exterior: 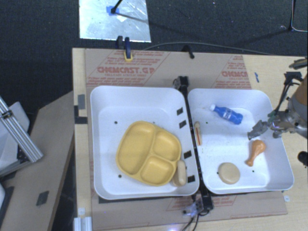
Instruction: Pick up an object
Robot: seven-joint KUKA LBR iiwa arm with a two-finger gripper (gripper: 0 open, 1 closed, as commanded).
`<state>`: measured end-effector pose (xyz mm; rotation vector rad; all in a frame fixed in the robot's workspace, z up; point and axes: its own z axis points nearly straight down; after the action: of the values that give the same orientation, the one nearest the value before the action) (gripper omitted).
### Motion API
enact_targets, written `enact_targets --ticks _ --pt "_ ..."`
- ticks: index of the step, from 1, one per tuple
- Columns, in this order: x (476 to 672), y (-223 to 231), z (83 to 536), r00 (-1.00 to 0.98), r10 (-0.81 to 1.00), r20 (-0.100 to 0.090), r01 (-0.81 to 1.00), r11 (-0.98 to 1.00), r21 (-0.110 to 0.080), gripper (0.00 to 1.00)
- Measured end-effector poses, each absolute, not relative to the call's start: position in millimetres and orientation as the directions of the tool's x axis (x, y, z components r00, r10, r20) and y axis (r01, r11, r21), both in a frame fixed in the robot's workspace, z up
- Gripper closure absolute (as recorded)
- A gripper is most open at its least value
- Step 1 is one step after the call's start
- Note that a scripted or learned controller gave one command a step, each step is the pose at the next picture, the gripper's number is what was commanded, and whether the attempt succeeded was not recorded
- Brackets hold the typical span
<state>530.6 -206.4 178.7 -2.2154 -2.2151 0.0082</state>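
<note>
Just below the gripper point(258, 131), jaw state unclear, lies the drumstick point(255, 151).

Single fixed cam, overhead, slanted down; both bins point(192, 105) in frame, mid-distance.

Yellow divided tray point(148, 152), blue bottle point(227, 114), orange drumstick point(256, 151), tan round biscuit point(229, 173), white bins point(103, 105)

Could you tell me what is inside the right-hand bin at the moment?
The right bin holds a blue bottle, an orange drumstick, a round tan piece and a thin stick by its left wall. The end effector covers some floor near the drumstick.
</note>
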Motion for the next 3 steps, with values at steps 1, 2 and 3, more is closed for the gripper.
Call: enact_targets --ticks 1,2,3 --pt "533.7 -206.1 184.8 -0.003 1.000 0.000 1.000 0.003 0.001 0.00" --pt "533.4 -195.3 133.7 -0.003 1.000 0.001 1.000 0.003 -0.002 0.00" --pt "534.7 -195.4 83.3 -0.002 1.000 -0.001 1.000 0.002 0.002 0.00"
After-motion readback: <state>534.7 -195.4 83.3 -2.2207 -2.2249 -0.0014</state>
